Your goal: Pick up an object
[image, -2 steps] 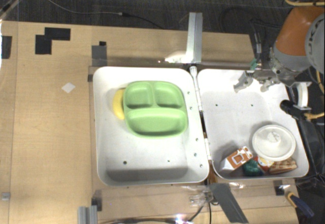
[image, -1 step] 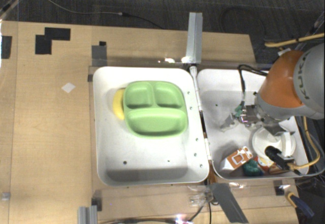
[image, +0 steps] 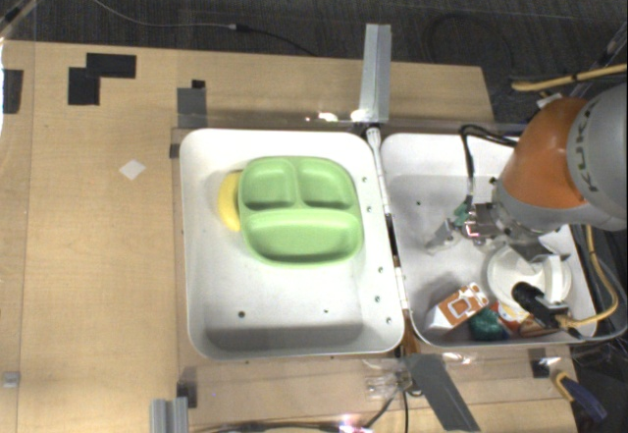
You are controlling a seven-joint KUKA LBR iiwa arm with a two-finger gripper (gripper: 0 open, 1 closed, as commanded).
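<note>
Right bin [image: 432, 176]: arm [image: 564, 166] low, tool [image: 461, 225] (leftward).

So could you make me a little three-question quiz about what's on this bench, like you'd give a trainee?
1. True or false: the green sectioned plastic tray lies in the left white bin.
2. What peeks out from under the tray's left edge? A) a yellow banana-like object B) a red ball C) a blue cup
3. Fill in: the arm's gripper hovers over the ____ white bin, where a small orange-and-white patterned packet and a dark teal lump lie near the front wall.

Key: 1 true; 2 A; 3 right.
</note>
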